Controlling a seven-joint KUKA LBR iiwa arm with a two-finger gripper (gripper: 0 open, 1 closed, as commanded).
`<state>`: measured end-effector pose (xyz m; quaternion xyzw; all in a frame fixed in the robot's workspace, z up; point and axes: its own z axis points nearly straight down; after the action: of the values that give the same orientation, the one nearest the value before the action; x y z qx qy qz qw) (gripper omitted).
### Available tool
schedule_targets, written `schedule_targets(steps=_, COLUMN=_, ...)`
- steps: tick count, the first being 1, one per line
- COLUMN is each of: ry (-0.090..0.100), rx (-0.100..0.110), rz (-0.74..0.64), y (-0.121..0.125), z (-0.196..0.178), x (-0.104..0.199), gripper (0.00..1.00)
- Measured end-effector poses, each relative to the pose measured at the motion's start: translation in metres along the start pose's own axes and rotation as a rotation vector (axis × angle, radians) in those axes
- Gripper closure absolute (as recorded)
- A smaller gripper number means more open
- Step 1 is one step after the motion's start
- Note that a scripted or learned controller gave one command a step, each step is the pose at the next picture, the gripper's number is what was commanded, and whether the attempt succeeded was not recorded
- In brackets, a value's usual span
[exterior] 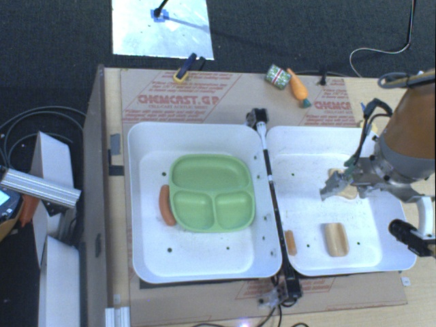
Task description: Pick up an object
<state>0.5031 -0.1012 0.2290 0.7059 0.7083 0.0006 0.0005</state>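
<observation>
My gripper [335, 187] hangs low over the middle of the right bin [306, 152], with the arm reaching in from the right. A pale tan object [348, 191] lies right under and beside it, partly hidden by the gripper. A tan bread-like block [335, 239] rests near the right bin's front. A small orange piece [290, 242] lies by that bin's left wall. In the left bin [146, 182] sits a green divided plate [211, 192], with an orange sausage [165, 204] along its left side.
Behind the bins on the cardboard lie a toy carrot [298, 87], a small green can [278, 75] and a yellow-and-black clip [185, 69]. A black divider with cable [268, 165] runs between the bins. Cables and metal parts lie left of the bench.
</observation>
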Motion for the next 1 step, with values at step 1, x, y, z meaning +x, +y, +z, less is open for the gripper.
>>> schedule_targets(steps=1, ry=-0.003, rx=-0.005, rz=-0.001, y=0.0722, z=-0.0605, x=-0.0374, gripper=0.0)
